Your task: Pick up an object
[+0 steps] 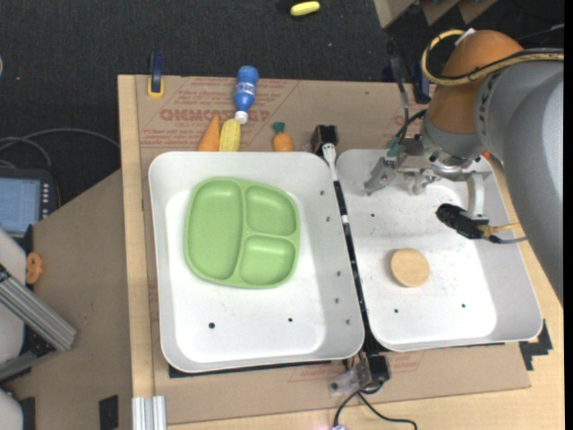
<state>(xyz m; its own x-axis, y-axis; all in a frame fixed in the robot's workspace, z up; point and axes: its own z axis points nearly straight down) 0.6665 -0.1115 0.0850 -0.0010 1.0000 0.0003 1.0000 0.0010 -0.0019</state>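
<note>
A round tan disc [410,267] lies flat in the right white bin [501,325], near its middle. My gripper [396,183] hovers over the far left part of that bin, well behind the disc and apart from it. Its fingers are spread open with nothing between them. In the left white bin [179,325] sits a green divided plate [240,231].
Behind the bins on the brown bench lie a blue-capped bottle [243,92], a yellow corn cob [230,134], an orange carrot [209,135], a small carrot [282,139] and a black object [324,137]. A yellow item [305,8] lies on the dark floor.
</note>
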